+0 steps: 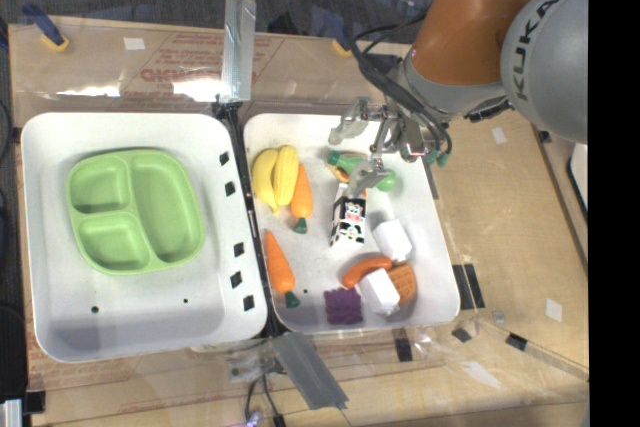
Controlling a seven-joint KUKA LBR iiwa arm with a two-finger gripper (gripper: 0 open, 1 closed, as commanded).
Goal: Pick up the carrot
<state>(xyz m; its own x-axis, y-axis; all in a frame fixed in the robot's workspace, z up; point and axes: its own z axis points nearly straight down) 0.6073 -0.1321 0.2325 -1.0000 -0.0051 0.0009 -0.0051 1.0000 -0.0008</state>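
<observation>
Two carrots lie in the right bin (430,215). One carrot (301,191) rests beside the yellow bananas (270,175), its green tip pointing toward the front. The other carrot (277,265) lies along the bin's left wall, with its green end near the front. My gripper (361,153) hangs over the back middle of this bin, above a green vegetable (350,160) and to the right of both carrots. It is open, with nothing between its fingers.
The right bin also holds a cow-patterned carton (349,220), a white block (392,237), a brown pastry (402,280), an orange and white piece (368,273) and purple grapes (343,306). In the left bin (60,315) lies a green divided plate (135,210).
</observation>
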